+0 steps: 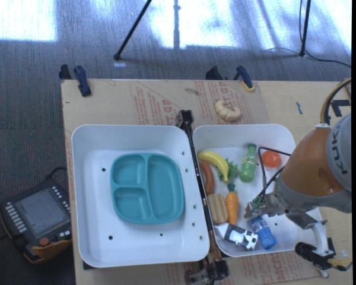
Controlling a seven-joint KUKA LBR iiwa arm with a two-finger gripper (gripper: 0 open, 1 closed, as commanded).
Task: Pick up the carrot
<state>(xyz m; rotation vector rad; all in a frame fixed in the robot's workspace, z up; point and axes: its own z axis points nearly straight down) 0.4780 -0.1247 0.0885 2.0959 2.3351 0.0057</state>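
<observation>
Carrot (232,206) upright in right bin (283,136), hand (256,208) just beside it, finger state seemingly unreadable

It was a robotics lab: a clamped plywood bench (166,100) stood on grey carpet, tripod legs (136,22) behind it, a teach pendant (38,218) lying alongside.

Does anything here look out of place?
One thing: a small tan pumpkin-like toy sits on the bare bench behind the right bin, while the carrot and other toy food lie inside it.
</observation>
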